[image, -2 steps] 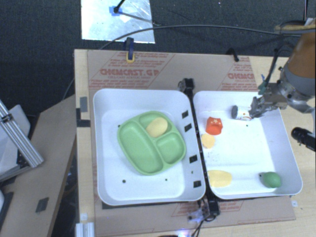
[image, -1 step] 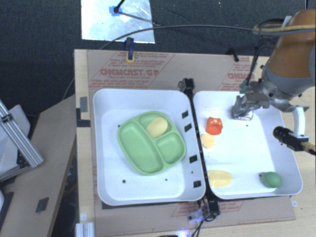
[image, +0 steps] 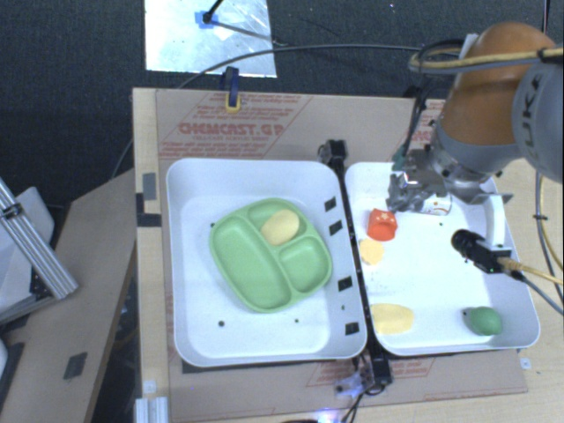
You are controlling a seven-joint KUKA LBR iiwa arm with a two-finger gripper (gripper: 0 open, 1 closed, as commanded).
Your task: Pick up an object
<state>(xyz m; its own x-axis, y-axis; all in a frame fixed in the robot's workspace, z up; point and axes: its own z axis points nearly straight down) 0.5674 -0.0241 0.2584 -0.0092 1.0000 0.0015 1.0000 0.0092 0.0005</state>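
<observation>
Two words, "CHEMCAST GP", ran in red capitals across the brown board (image: 231, 129), well up and to the view's left of the orange-red object (image: 382, 226); the fainter red print around them was too small to read. The orange-red object was small and squat, brighter than anything near it, and it lay on the floor of the right bin (image: 432, 276). A pale yellow round piece (image: 371, 252) sat just below it, a yellow oblong (image: 392, 317) farther below, and a green ball (image: 482, 321) well down to its right. To its left, in the left bin (image: 189, 236), a green divided plate (image: 264, 267) held a yellow lump (image: 280, 227) in one compartment. The gripper (image: 407, 199) hung just up and right of the orange-red object; how wide it was spread could not be made out, nor whether it touched the object.
</observation>
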